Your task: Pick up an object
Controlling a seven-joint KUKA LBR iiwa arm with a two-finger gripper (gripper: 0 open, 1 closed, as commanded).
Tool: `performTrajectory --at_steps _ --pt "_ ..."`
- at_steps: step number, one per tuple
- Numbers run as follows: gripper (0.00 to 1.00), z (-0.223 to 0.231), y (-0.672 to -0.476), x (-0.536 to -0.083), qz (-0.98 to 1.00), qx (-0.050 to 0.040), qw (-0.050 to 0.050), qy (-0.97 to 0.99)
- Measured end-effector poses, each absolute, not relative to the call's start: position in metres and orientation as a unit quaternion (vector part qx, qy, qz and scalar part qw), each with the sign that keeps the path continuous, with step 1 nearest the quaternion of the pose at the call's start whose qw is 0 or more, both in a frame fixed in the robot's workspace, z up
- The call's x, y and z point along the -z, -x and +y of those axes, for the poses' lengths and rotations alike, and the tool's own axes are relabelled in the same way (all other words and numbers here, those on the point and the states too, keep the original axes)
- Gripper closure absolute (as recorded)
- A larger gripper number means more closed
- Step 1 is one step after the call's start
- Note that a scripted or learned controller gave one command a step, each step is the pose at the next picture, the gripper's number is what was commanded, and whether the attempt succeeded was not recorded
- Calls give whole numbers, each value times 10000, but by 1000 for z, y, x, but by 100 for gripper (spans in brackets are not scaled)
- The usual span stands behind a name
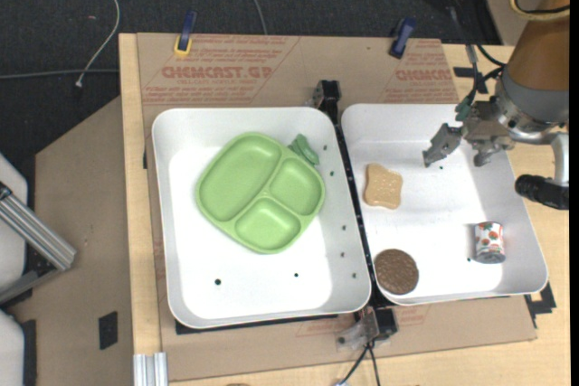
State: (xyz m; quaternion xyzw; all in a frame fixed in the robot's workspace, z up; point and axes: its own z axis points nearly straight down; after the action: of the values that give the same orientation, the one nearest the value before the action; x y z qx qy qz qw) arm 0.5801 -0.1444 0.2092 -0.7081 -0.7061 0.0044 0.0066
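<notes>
1. The gripper (461, 145) hangs over the far part of the right bin (516, 285), its two fingers spread apart with nothing between them.
2. Three loose things lie in that bin: a piece of toast (383, 186) near the bin's left wall, a brown round disc (396, 271) at the near left corner, and a small can (488, 242) lying toward the right side. All three are well apart from one another.
3. The toast is the nearest to the gripper, just to its left and a little nearer the camera, so I judge it the likeliest target.
4. It looks like a light toy piece, flat and probably stiff; a pinch across its narrower width, from the edges, should hold it, though a flat thing lying low leaves little for the fingers to catch.
5. The can seems light and smooth; lying on its side it may roll, so the fingers should close across its round body.
6. The left bin (172, 194) holds a green divided plate (261, 192) with a small green thing (306, 149) at its far edge.
</notes>
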Motion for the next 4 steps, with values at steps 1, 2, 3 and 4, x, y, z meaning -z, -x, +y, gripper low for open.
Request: performTrajectory --at_steps 1,2,3,4 --pt "0 -144 -583 -217 -7072 -1 8 7070" --pt "0 -139 -583 -174 -7074 -12 26 7069" --pt "0 -134 -578 -130 -7070 -14 33 7072" --pt "0 -134 -580 -86 -7067 11 9 7075"
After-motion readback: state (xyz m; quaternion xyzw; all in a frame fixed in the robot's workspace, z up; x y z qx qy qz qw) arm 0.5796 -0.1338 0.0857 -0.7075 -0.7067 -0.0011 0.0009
